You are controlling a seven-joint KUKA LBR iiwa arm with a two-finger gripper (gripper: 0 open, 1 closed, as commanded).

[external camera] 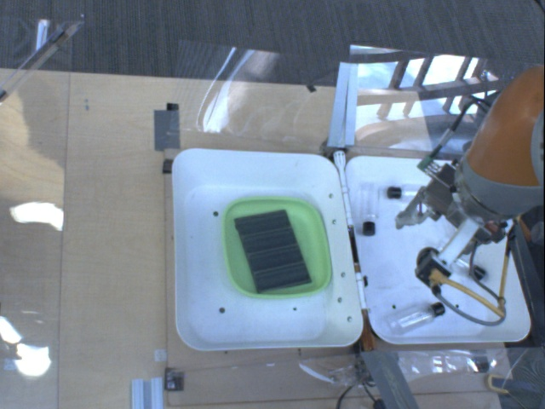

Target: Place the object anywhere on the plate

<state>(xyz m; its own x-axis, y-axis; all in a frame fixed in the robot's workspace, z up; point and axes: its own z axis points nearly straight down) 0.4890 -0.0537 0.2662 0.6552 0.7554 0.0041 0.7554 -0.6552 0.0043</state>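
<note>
A square green plate (318,239) sits in the middle of the left white bin (196,228). A dark grey ribbed block (272,250) lies flat on the plate, slightly turned, well inside its rim. My gripper (410,216) hangs over the right bin (383,262), near that bin's middle and well to the right of the plate. Nothing shows at its tip.
In the right bin two small black pieces (393,192) (368,227) lie near its left wall. A clear tube with a black cap (417,318) rests by its front edge. A metal post (342,109) stands behind the gap between the bins.
</note>
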